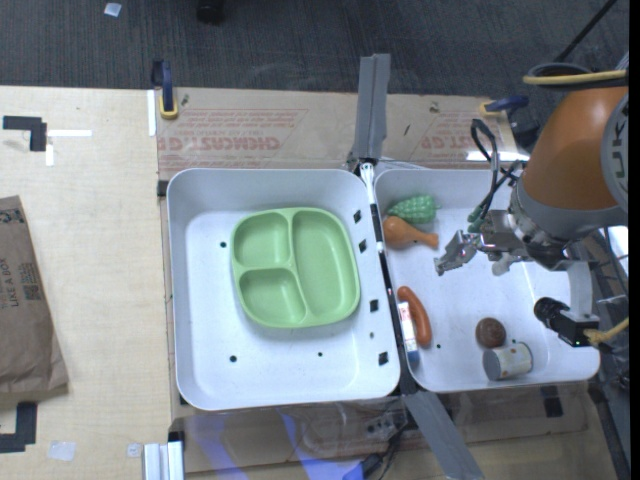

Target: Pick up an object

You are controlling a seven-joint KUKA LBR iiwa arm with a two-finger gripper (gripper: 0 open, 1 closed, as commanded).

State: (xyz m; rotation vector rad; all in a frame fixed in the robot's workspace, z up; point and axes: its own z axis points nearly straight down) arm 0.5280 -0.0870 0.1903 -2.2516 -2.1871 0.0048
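Observation:
My gripper [452, 255] hangs over the middle of the right bin [455, 378], at the end of the grey arm with its orange band [580, 148]. Just left of it lies an orange drumstick-shaped toy [408, 233], with a green knobbly toy [414, 208] behind that. A red-orange sausage [415, 315] lies along the bin's left side, below the gripper. A brown ball [489, 332] and a grey can [508, 360] on its side sit near the front right corner. I see nothing held in the gripper.
The left bin [200, 368] holds a light green divided plate [296, 266]. A grey bar [372, 108] runs along the divide between the bins. A brown paper bag [25, 298] lies on the bench at far left.

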